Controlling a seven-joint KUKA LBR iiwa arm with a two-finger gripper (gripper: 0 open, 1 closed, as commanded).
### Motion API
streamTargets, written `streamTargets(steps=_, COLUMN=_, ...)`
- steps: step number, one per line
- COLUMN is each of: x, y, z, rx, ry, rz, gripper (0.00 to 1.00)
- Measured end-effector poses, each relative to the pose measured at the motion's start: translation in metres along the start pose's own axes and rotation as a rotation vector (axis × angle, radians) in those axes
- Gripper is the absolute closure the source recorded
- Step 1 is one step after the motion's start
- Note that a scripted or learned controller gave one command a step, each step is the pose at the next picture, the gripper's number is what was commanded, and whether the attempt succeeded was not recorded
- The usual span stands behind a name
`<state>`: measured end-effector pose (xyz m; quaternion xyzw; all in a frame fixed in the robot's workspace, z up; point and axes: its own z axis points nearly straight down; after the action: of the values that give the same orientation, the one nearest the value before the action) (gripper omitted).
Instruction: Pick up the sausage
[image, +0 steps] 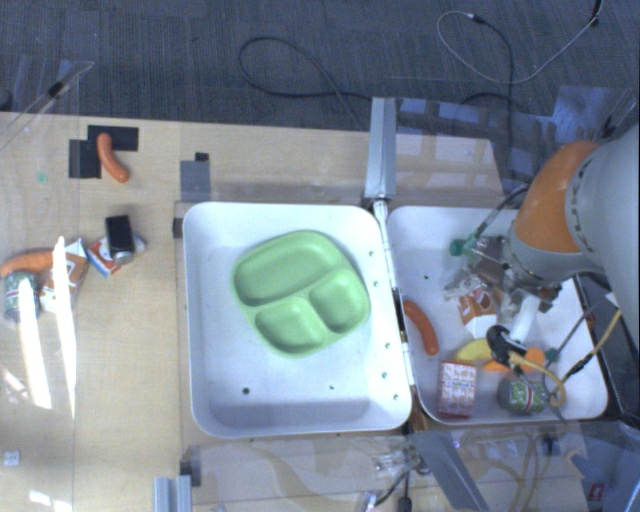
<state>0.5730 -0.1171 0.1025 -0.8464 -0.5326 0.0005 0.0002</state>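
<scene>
Pale wooden counter (100, 400) below dark carpet (200, 60) at frame top. In right bin (430, 250), lower centre-right: sausage (421, 327); gripper (492, 275) right of it, state indeterminable.

The sausage (421, 326) looks smooth and glossy; the green plate (300, 292) is matt plastic; the desk (120, 400) is pale wood.

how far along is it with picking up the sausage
Done: nothing yet. The reddish-orange sausage lies on the floor of the right white bin, close to its left wall. In hand: the end effector is over the middle of that bin, to the right of the sausage in the camera view and apart from it. Left: reaching the sausage, gripping it and lifting it clear.
</scene>
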Motion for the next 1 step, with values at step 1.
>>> streamTargets(steps=1, x=-0.0366, y=0.0075, z=0.0137, rx=-0.012, ry=0.007, rz=0.104, gripper=0.0)
